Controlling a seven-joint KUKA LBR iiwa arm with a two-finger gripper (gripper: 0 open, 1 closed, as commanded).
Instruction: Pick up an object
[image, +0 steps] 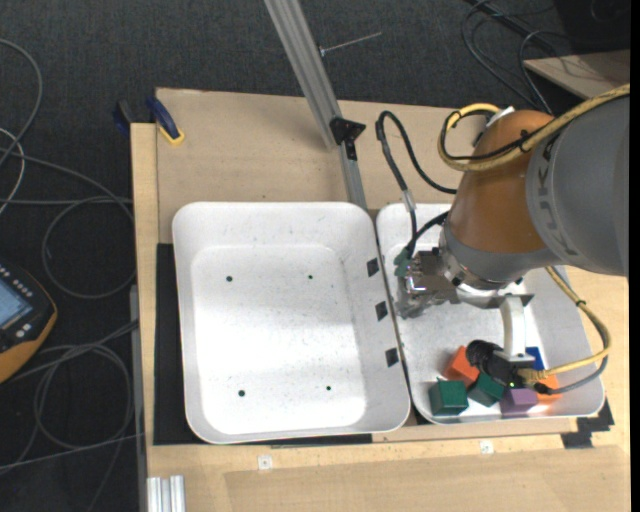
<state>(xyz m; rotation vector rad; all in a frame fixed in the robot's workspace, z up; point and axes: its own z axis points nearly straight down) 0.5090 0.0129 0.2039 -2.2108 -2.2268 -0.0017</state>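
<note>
In the camera view, the grey arm (580, 190) with its orange band reaches in from the right and hangs over the right bin (420, 412). Its gripper (413, 297) sits at the left side of that bin, just beside the wall shared with the left bin (190, 230). From this angle it cannot be told how far the gripper is open, and nothing can be seen in its hold. The things to be picked lie bunched in the near part of the right bin, near and to the right of the gripper and apart from it. An orange block (461, 362) lies farthest of the bunch, with a green block (451, 398) just near of it by the bin's near wall. A dark green block (489, 389) lies just right of the green one, a purple block (519, 403) right of that, and a blue block (534, 357) shows beyond them. On the wooden bench (250, 140), at its far left corner, lies a blue and yellow tool (166, 119), and a slanted metal pole (310, 70) crosses the far side.
</note>
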